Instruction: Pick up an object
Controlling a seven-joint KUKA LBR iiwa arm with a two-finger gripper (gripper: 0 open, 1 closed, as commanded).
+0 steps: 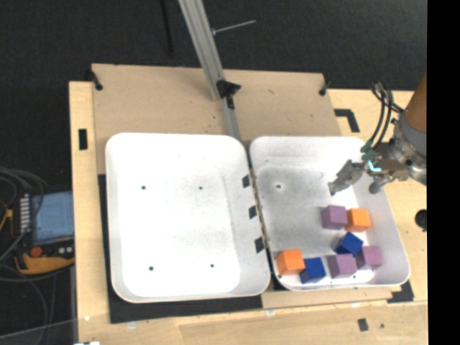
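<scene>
Small blue foam cube (313,269) beside orange foam cube (290,261), front of right white bin (302,157). Two-finger gripper (361,181) above, fingers apart, nothing between.

Two white bins sat side by side on the bench (302,92): the left bin (122,192) and the right bin (287,164). The right one held seven blocks (all toward its near corner): three purple (334,216), two orange (290,261), and two blue (313,269).
</scene>
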